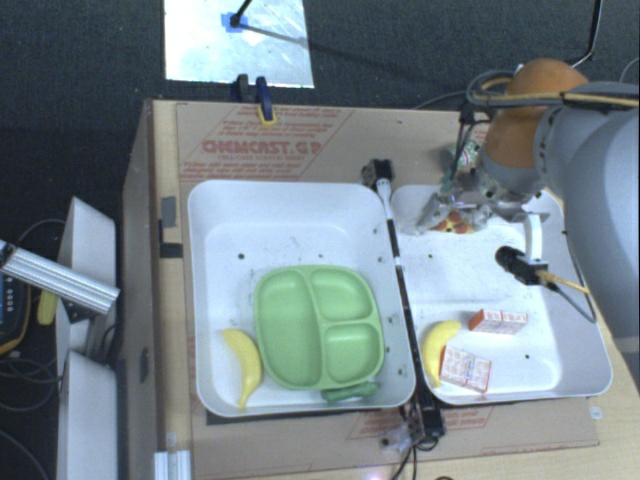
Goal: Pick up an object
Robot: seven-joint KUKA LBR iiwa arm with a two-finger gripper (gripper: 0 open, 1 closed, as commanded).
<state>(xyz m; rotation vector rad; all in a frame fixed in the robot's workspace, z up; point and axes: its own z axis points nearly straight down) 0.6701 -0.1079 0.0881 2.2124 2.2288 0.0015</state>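
Because the arm reaches in from the right, the gripper is seen low over the far left corner of the right bin. It is set directly above a small orange-and-red item, which is partly hidden by it. Whether the gripper is spread or closed cannot be told, so no grasp can be claimed. The item's shape and material cannot be made out either. It is judged the likeliest target, since the tool is placed over it, though a grasp may be crowded by the bin's wall.

Nearer in the same bin, a yellow banana is laid curved along the left wall, just beside a flat red-and-white carton. A smaller carton of similar print lies a little farther, apart from both. Printed card is suggested by their sharp edges.

In the left bin a pale green divided plate with rounded corners and three compartments is laid flat. A second banana is placed just beside its near left edge. Both bins are smooth, white and shallow.
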